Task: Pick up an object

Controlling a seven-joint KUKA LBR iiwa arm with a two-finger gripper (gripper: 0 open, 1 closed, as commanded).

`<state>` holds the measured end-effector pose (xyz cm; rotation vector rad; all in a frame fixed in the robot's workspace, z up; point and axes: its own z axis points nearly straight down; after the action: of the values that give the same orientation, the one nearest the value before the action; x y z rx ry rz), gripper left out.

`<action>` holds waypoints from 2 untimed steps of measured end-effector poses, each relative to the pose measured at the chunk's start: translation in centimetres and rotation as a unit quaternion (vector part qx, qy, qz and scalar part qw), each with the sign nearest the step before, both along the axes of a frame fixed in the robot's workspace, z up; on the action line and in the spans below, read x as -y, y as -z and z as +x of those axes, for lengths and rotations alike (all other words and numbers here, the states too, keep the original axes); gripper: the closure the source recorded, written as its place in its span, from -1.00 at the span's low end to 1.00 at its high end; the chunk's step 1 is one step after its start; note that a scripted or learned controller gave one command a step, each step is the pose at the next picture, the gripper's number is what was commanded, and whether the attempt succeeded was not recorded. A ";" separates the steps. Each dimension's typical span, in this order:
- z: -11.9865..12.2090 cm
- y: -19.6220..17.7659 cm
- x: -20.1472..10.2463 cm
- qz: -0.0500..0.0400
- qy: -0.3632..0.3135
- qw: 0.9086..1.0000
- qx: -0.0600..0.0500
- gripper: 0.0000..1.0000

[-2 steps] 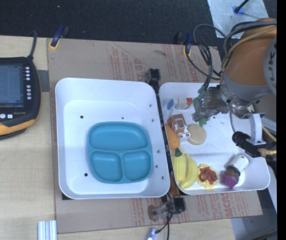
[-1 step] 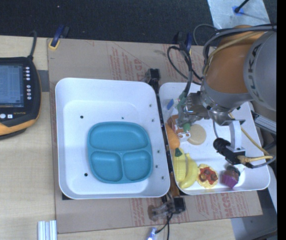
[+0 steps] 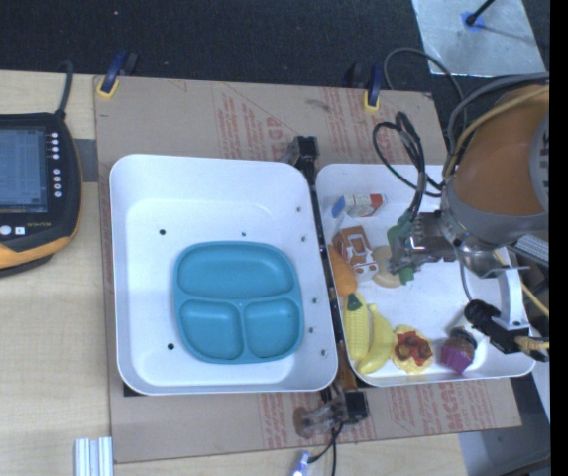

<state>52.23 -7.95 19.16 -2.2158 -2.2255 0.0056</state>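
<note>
Brown cardboard [image 3: 264,117] covers the wooden bench [image 3: 26,365], and on it we see two shallow white bins side by side. We find the left bin [image 3: 140,191] holding a blue divided plate [image 3: 237,300], which lies flat with three compartments. The right bin [image 3: 487,365] holds a scatter of small toy foods. Near its far edge lies a small white and red carton [image 3: 365,204] with a blue piece [image 3: 339,207] just beside it. Below that we see a brown and white box [image 3: 355,251] against the bin's left wall. Along the near edge lie a yellow corn cob [image 3: 357,327], a yellow banana [image 3: 380,348], a yellow and red piece [image 3: 413,350], and a purple piece [image 3: 458,351], all close together in a row.

We see the grey arm with its orange band [image 3: 497,162] reaching in from the right over the right bin. Its gripper [image 3: 403,259] hangs low above a pale flat piece [image 3: 391,279] near the middle of the bin, just right of the brown box. We cannot tell whether the tool is apart or together, nor whether it touches anything.

At the left of the bench rests a control tablet [image 3: 16,191] with a dark screen and an orange rim.
</note>
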 end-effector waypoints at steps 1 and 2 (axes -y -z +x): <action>3.2 -1.5 -6.8 0.001 -0.001 1.000 0.000 1.00; -0.5 -1.7 -7.9 0.000 0.000 1.000 0.000 1.00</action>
<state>51.71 -0.02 20.87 -2.2152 -2.2247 0.0056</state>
